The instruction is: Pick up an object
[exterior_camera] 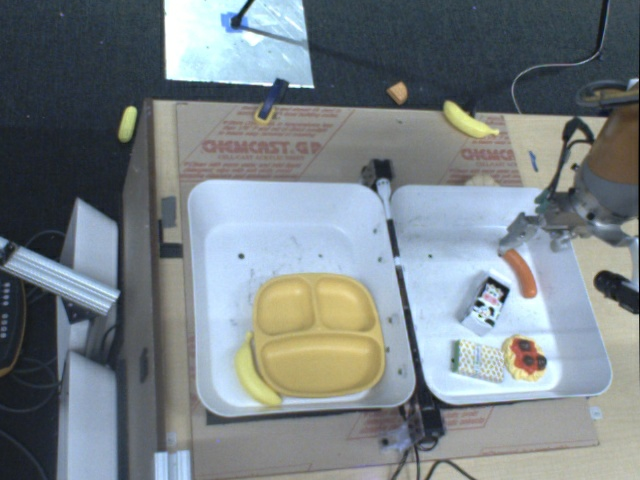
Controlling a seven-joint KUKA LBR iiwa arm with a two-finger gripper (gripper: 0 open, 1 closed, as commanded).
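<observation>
Two white bins stood side by side on a bench covered with printed cardboard. The left bin (215,218) held a yellow divided tray (318,333) toward its near side, with a banana (254,373) lying against the tray's near-left edge, partly tucked beneath it. The right bin (450,213) held four items: a sausage (520,272) (orange-red, lying at a slant) at the right of the bin's middle; a small black-and-white carton (486,302) just near and left of the sausage, apart from it; a green-and-white packet (480,360) near the bin's near edge; and a red-and-yellow toy (525,358) touching or just beside the packet on its right. The arm entered from the right, its orange band at the frame's far-right edge, and the gripper (545,231) hung over the right bin's far-right part, just far of the sausage's upper end. Whether its fingers stood apart or together could not be told, and nothing was seen between them. Outside the bins, a second banana (468,119) lay on the bench's far edge, an orange piece (398,92) sat on the dark carpet just beyond it, a small yellow object (127,123) lay off the bench's far-left corner, and a silver sheet (238,28) lay on the carpet further back.
</observation>
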